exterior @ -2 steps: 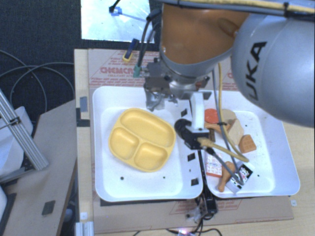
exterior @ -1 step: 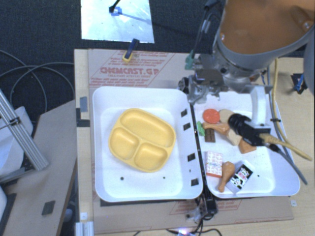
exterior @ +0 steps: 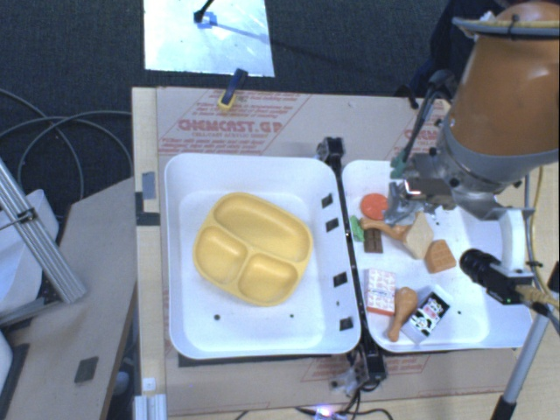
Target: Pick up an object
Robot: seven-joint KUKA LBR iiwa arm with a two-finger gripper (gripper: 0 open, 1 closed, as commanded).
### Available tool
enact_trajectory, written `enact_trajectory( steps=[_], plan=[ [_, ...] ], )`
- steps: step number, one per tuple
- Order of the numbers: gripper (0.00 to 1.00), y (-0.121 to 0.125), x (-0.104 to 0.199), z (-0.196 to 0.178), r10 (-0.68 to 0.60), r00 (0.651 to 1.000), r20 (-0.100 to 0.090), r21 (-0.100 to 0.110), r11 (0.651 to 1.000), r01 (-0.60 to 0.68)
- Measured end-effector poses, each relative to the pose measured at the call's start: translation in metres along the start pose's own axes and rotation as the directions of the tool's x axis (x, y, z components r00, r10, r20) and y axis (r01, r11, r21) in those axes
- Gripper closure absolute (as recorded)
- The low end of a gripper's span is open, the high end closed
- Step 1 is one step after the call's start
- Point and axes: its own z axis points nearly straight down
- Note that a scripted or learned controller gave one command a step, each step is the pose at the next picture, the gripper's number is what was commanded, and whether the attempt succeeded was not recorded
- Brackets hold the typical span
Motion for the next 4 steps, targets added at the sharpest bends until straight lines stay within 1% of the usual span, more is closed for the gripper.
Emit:
enact_trajectory(
  steps=[1, 2, 3, 4],
  plan=[
    [1.00, 0.002, -0.067, 0.065, -0.003, 1.000, 0.000, -0.002, 1.000, 0.003],
    [1.00, 0.073, -0.137, 0.028, -0.005, 1.000, 0.002, -0.015, 1.000, 0.005],
    [1.00, 0.083, -0.049, 0.167, -0.018, 1.000, -0.005, 0.004, 1.000, 0.018],
    [1.00, 0.036, -0.094, 0.058, -0.005, 1.000, 0.000, -0.012, 1.000, 0.005]
  ],
)
